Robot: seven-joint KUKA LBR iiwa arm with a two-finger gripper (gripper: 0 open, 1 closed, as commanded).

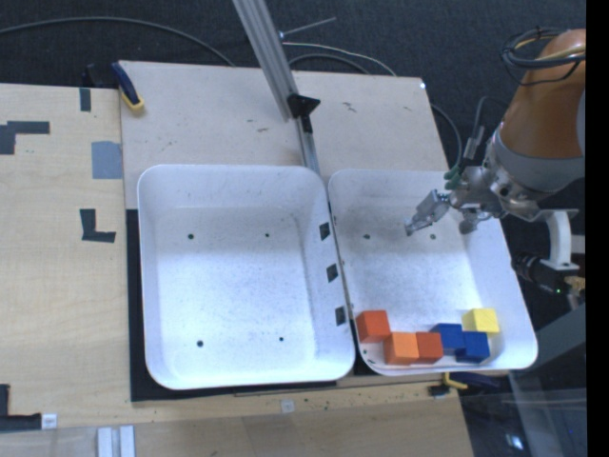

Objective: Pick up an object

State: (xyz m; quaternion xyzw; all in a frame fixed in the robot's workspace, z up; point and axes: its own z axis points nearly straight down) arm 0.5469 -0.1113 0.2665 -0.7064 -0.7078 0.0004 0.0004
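My hand [426, 213] hangs empty, state unreadable, in the right bin [419, 265], well above the blocks.
Risk: the 5 blocks [428, 339] crowd the lower wall; descending there could jam or nudge neighbours.

A pale wooden bench [57, 255] spreads well left of the jaws, patched with grey tape [107, 159]. Dark carpeted floor [400, 17] lies beyond them, crossed by black cables [95, 24] and a slanting aluminium rail [265, 41].
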